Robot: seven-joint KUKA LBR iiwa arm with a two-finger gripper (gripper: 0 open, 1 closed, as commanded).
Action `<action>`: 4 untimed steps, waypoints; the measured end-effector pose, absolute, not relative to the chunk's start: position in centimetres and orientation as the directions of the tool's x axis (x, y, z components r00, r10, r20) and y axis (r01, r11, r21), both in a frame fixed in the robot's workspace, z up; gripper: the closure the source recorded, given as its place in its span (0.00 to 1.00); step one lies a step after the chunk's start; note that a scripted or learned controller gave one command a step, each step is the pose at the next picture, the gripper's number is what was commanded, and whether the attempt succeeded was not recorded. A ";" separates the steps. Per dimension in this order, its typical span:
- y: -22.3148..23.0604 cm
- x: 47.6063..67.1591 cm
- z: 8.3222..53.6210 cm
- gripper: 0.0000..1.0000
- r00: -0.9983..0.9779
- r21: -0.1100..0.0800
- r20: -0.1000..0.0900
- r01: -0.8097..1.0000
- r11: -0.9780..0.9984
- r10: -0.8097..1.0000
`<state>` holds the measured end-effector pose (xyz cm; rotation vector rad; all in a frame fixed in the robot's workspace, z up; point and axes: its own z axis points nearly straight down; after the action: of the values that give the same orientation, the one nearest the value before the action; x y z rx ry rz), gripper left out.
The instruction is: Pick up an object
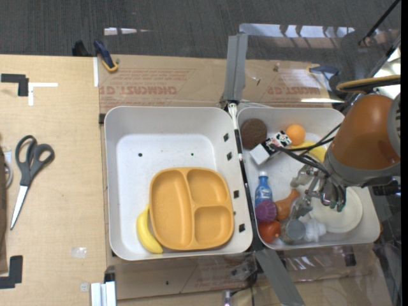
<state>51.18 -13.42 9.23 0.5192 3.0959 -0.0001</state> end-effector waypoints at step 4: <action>-11.7 62.6 13.1 0.00 -0.940 0.000 -0.006 0.342 0.940 0.342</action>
<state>62.58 -11.75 13.14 0.5451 3.0881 -0.0010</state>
